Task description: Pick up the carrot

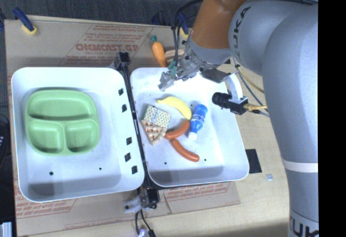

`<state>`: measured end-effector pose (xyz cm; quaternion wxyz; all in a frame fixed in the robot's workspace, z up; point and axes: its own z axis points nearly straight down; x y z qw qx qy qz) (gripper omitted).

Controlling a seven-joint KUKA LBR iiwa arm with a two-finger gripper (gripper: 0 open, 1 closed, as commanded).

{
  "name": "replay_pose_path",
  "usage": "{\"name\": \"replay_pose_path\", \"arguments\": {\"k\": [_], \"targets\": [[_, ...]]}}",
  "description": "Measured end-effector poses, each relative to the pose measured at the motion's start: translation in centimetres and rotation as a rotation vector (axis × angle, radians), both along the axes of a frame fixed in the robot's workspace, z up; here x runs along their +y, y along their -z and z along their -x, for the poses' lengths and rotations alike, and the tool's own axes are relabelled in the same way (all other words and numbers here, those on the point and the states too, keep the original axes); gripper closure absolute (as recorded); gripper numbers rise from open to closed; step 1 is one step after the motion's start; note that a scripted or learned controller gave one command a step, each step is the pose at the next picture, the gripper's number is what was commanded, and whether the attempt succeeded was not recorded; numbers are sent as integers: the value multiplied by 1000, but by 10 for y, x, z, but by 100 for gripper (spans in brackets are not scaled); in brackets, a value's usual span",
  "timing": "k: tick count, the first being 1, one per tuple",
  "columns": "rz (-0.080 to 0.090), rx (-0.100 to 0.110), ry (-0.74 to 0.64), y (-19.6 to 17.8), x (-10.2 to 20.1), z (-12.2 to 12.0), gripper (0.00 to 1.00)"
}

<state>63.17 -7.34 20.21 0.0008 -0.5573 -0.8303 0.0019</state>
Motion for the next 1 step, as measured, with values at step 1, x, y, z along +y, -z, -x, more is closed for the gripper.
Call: {"name": "replay_pose_path", "arguments": {"k": [1], "targets": [[-2, 0, 69, 11, 74, 10, 100]]}}
